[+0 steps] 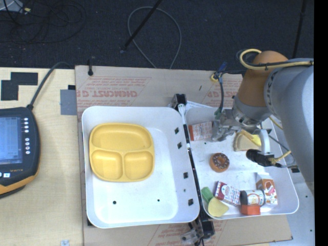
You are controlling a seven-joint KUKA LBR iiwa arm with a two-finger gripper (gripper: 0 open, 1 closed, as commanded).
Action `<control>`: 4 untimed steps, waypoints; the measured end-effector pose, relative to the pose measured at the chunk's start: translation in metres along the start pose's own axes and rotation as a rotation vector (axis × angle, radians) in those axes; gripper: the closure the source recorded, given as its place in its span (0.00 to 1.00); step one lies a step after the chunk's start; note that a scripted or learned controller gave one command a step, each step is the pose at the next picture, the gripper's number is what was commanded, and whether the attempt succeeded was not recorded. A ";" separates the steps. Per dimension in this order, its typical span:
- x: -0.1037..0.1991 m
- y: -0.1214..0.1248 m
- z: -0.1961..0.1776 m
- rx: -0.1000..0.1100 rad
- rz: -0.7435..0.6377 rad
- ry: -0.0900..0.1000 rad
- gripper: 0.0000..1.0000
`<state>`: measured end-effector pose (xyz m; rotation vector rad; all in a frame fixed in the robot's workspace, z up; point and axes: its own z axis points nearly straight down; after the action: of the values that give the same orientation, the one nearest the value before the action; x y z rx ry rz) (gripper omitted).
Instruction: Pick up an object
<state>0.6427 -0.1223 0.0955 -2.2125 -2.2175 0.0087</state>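
- Reaching in from the right, the arm (pixel 287 94) sets its hand (pixel 224 129) low over the right bin's (pixel 292 201) far side; whether it is open or closed, I cannot tell.
- Bare white floor lies mid-bin around the chocolate doughnut (pixel 220 161).
- Small cartons (pixel 226 192) crowd the near rim.
- A yellow divided plate (pixel 122 151) sits in the left bin (pixel 102 209).
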 end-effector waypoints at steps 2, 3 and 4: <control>0.013 -0.066 -0.050 -0.005 0.005 -0.001 0.00; 0.012 -0.096 0.011 -0.008 0.005 -0.001 0.00; 0.011 -0.095 0.000 -0.005 0.007 0.002 1.00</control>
<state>0.5476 -0.1113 0.0967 -2.2217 -2.2113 0.0014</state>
